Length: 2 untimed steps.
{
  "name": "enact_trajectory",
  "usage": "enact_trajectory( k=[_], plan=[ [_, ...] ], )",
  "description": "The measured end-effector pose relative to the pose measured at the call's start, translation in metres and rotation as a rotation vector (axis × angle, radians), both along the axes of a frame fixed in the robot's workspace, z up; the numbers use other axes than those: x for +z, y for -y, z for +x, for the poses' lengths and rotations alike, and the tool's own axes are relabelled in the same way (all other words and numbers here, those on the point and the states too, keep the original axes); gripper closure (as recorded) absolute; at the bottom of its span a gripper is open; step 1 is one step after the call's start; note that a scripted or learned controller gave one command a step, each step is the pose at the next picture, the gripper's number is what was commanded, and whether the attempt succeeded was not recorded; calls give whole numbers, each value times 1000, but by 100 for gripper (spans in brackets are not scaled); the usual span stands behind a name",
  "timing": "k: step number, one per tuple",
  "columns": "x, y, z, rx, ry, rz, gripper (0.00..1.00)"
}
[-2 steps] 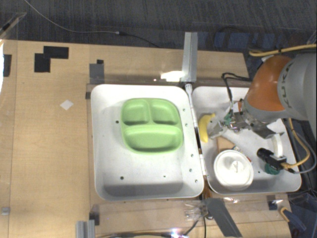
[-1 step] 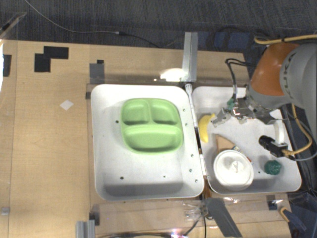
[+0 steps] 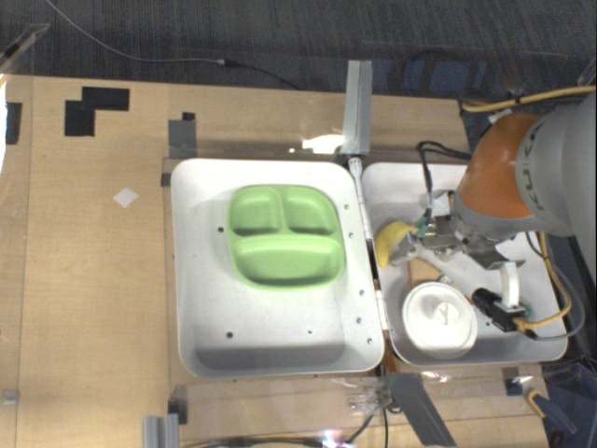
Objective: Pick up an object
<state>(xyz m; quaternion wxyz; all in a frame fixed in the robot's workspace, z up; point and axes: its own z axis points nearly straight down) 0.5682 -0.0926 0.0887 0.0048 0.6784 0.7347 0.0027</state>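
Two white bins sit side by side on the bench: the left bin [image 3: 196, 278] and the right bin [image 3: 387, 180]. The left bin holds one thing, a green tray [image 3: 284, 234] with three compartments, two small ones on its far side and one long one on its near side. It lies flat in the far half of the bin, apart from the walls.

The right bin holds three things. A yellow piece [image 3: 390, 239] lies at the left wall, about midway along it. A tan piece [image 3: 423, 271] lies just right of and nearer than the yellow one. A white round cup [image 3: 438, 317] stands in the near half of the bin, just beside the tan piece.

One arm [image 3: 546, 171] reaches in from the right, its orange band [image 3: 490, 180] above the far side of the right bin. The gripper [image 3: 431, 236] hangs low over the middle of that bin, just right of the yellow piece and just beyond the tan piece, with the cup near it on the near side. Wires and fittings crowd its tip, so whether it is apart or together cannot be told, nor whether it touches any piece.

The bench [image 3: 84, 287] is pale wood with black marks at its far left. Beyond it lies dark carpet [image 3: 280, 12] crossed by a thin cable. A grey post [image 3: 357, 105] stands at the far end, between the bins.
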Motion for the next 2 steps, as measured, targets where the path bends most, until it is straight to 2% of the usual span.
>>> enact_trajectory(
  k=[1, 2],
  plan=[
    [13, 1, 3, 0, 7, 0, 100],
    [114, -27, 59, -143, -5, 3, 100]
  ],
)
